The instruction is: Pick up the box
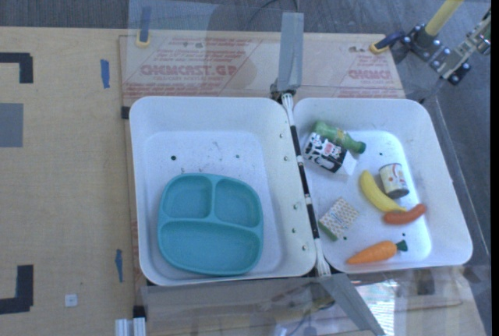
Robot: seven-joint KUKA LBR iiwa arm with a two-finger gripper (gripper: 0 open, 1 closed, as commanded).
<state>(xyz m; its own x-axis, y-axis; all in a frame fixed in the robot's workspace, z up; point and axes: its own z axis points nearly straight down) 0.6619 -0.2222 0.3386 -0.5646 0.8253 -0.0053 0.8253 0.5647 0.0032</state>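
Note:
The right white bin (444, 171) holds two box-like items. A small flat box (338, 217) with a speckled beige top and a green edge lies near the bin's front left. A black-and-white carton (323, 153) lies on its side near the back left, touching a green bottle-shaped toy (340, 137).
Also in the right bin are a banana (376, 192), a small can (394, 180), a red chili (405, 214) and a carrot (376, 251). The left bin (148, 139) holds a teal divided plate (210, 224). A yellow-handled clamp (437, 22) sits beyond the bins at the back right.

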